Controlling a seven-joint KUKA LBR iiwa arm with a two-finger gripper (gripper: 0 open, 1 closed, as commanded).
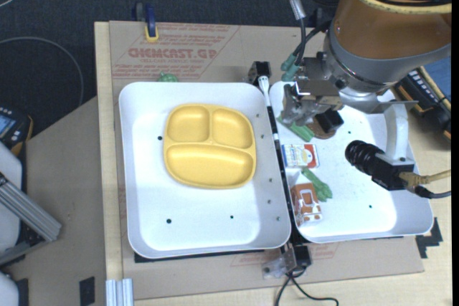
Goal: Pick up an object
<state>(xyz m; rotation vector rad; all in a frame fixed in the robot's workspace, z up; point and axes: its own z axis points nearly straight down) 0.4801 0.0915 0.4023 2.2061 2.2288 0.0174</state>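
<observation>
My gripper [295, 111] hangs low over the far left corner of the right bin [373, 215]. Just below it a small green object [303, 131] lies on the bin floor, with a brown round object [329, 125] beside it to the right. Nearer the front along the bin's left side lie a white packet with red and blue print [299, 155], a green leafy piece [317, 184] and an orange-brown packet [307, 203]. The wrist hides the rear part of the bin.
The left bin [143, 197] holds a yellow divided plate [210, 145] at its middle. A black ridge [276, 147] marks where the two bins meet. The bins rest on a cardboard sheet [172, 46], and cables run behind them.
</observation>
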